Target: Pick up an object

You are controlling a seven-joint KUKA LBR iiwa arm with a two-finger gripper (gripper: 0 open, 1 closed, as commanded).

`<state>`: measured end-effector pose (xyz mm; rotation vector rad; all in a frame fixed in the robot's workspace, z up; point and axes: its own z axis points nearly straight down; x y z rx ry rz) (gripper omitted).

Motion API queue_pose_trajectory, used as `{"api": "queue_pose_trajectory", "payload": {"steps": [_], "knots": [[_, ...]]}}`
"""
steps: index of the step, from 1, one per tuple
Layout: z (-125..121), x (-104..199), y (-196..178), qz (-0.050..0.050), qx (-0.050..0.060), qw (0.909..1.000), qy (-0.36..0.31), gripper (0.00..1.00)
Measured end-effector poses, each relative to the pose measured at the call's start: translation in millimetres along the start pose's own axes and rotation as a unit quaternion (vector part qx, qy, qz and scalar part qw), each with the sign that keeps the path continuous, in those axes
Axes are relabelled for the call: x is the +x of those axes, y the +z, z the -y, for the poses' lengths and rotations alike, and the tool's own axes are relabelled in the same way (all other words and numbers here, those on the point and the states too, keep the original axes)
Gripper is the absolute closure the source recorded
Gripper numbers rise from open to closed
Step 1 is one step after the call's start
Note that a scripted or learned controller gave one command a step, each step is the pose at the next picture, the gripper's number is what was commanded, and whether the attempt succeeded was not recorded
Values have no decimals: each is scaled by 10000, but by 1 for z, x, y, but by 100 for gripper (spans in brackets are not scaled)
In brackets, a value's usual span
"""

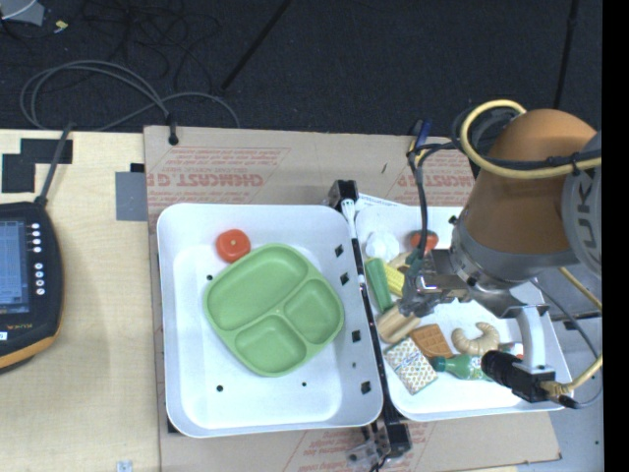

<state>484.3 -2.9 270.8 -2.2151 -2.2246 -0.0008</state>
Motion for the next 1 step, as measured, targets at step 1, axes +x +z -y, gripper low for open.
{"api": "queue_pose_trajectory", "payload": {"steps": [1], "knots": [[7, 51, -66, 9, -2, 10000, -5, 100]]}}
